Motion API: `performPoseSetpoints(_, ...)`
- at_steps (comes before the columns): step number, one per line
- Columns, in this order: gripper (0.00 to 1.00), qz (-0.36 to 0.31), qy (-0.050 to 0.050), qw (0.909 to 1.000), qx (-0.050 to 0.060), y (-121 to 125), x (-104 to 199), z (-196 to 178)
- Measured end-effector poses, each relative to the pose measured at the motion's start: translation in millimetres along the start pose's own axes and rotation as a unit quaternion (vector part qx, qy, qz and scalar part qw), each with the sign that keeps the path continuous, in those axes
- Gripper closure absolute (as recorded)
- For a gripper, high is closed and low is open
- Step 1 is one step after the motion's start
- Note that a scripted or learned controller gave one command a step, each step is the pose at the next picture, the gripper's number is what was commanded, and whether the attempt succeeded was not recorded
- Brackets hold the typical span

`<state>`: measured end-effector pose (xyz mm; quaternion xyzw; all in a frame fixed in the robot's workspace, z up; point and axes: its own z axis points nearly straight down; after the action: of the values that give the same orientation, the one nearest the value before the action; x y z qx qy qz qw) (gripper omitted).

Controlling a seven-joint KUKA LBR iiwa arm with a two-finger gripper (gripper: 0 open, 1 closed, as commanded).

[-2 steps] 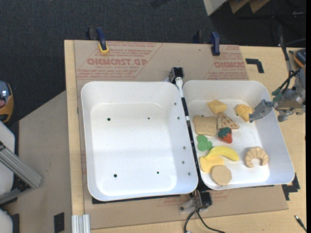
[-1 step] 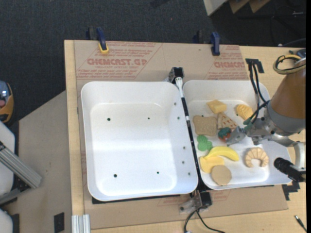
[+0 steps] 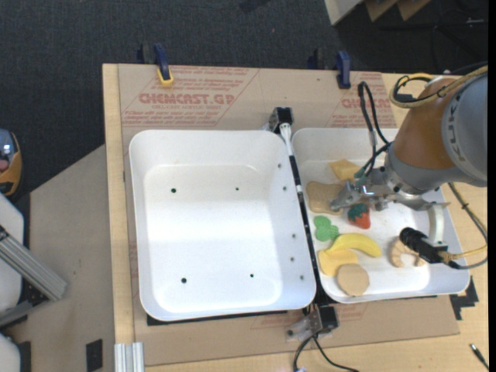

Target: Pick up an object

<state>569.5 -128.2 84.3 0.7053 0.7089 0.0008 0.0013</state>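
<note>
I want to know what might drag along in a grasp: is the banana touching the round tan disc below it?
Cannot tell. In the camera view the banana and the round tan disc lie close, with a yellow-orange piece between them; no clear contact or gap shows.

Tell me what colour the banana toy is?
Yellow. The banana shows best in the camera view, in the right bin.

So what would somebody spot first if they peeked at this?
Probably the big grey and orange arm reaching in from the right, its gripper low over the right bin. Next come the bright toy foods there: a yellow banana, a green piece, a red one.
</note>
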Motion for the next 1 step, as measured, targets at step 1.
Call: performPoseSetpoints(1,1.0,0.002,0.0,1.0,-0.004,0.8,-1.8,-15.3)
